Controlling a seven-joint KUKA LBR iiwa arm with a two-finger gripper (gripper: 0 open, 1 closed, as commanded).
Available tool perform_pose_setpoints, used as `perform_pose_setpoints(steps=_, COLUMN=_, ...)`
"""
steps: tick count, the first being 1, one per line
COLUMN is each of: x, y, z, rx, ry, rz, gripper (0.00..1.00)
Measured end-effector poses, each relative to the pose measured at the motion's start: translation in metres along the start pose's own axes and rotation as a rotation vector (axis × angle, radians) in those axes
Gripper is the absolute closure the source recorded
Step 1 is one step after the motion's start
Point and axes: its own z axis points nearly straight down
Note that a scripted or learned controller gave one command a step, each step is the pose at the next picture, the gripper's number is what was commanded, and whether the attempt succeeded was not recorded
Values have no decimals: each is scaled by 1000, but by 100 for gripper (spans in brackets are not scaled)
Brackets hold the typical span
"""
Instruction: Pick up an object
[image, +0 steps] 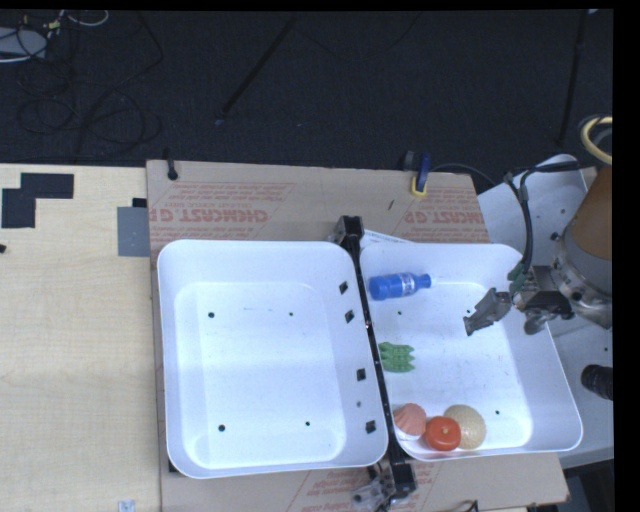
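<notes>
While the tool (508, 311) hangs open and empty over the right bin (545, 400), the approach step looks underway: blue bottle (399, 286) lies well left of it, so next move needs a leftward descent.

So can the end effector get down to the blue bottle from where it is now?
Probably yes. The end effector hangs over the right bin, and the blue bottle lies on its side near the far wall with bare floor around it. The green toy sits apart, nearer the camera, out of the way.
</notes>
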Motion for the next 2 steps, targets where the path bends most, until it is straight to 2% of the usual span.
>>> perform_pose_setpoints(steps=1, x=-33, y=-25, z=-35, rx=-2, ry=-1, rz=2, gripper=0)
perform_pose_setpoints(steps=2, x=-32, y=-24, z=-42, rx=2, ry=1, rz=1, gripper=100)
